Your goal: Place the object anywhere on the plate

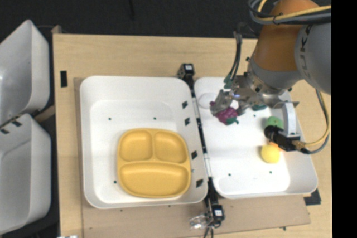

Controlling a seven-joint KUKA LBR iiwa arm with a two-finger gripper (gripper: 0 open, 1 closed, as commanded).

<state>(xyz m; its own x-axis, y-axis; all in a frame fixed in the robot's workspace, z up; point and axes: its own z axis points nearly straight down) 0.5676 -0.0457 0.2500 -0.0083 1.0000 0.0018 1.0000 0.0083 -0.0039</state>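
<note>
No readable writing; tool (226,110) over purple object (227,116), yellow plate (153,163) apart.

A pale, matt, wood-like finish with a faint grain is seen on the bench (139,56). The two bins (139,92) look to be made of smooth white plastic with a soft sheen. Toward the front of the left bin, the yellow plate (153,163) appears as smooth moulded plastic, slightly glossy along its dividing ridges. A glossy orange shell is shown on the arm's band (281,36), beside smooth grey casing. The purple object (227,115) looks matt; its material cannot be told.
</note>
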